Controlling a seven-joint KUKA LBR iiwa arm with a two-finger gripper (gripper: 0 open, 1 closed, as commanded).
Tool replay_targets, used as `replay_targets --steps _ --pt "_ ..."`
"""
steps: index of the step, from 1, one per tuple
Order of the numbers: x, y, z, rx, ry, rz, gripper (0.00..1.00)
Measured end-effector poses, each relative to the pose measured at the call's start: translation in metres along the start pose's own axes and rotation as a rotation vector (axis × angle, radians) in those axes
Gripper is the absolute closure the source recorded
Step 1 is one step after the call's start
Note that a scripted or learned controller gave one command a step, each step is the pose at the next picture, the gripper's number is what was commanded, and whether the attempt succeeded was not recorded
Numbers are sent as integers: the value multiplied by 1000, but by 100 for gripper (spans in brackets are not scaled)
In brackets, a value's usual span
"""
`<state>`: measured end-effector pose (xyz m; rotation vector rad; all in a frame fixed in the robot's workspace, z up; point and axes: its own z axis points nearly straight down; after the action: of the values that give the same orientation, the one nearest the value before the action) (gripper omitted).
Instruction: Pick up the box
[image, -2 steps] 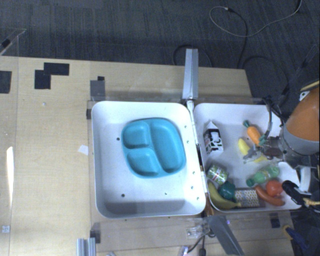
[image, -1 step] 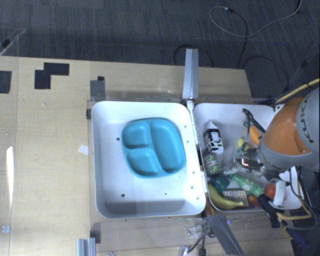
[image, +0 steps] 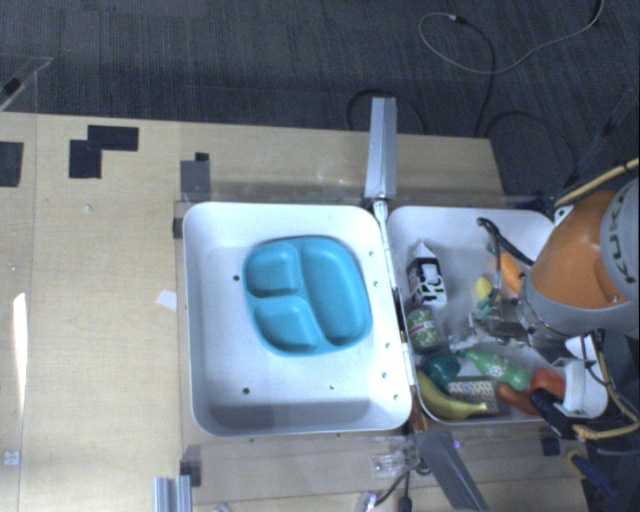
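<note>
The box is a small black-and-white carton lying near the left wall of the right bin. My gripper hangs over the middle of that bin, below the arm's orange band. It is right of the box and apart from it, just above a green bottle.
A blue divided plate lies in the left bin. Around the gripper in the right bin lie a green can, a banana, a yellow piece, an orange piece and a red item. A metal divider stands behind the bins.
</note>
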<state>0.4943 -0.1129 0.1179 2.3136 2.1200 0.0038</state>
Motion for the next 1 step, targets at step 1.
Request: replay_targets --steps 1 --pt "24 2 27 -15 -6 34 0"
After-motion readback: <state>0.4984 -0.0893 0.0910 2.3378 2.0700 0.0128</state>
